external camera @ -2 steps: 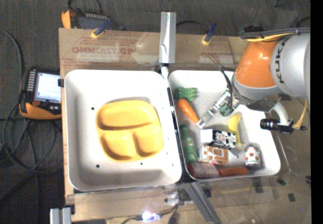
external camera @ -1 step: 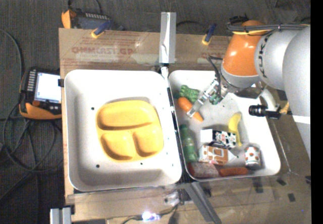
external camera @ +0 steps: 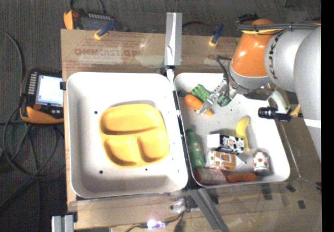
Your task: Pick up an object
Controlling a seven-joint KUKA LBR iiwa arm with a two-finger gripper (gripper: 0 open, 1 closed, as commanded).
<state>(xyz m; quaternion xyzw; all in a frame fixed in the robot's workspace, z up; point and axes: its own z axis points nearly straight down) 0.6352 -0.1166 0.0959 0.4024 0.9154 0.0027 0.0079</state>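
Note:
My gripper (external camera: 210, 102) reaches down into the back left of the right bin (external camera: 271, 137). It sits right over an orange carrot (external camera: 193, 101), whose right end it hides. A green ridged toy (external camera: 200, 91) lies just behind the carrot, and another green piece (external camera: 225, 100) shows to the right of the gripper. I cannot make out whether anything is held.
Also in the right bin are a yellow banana (external camera: 242, 126), a green bottle (external camera: 195, 149), a black-and-white box (external camera: 230, 143), an orange-and-white carton (external camera: 222, 160), a small can (external camera: 261, 161) and a red sausage (external camera: 240, 177). A yellow divided tray (external camera: 134, 132) lies in the left bin (external camera: 83, 121).

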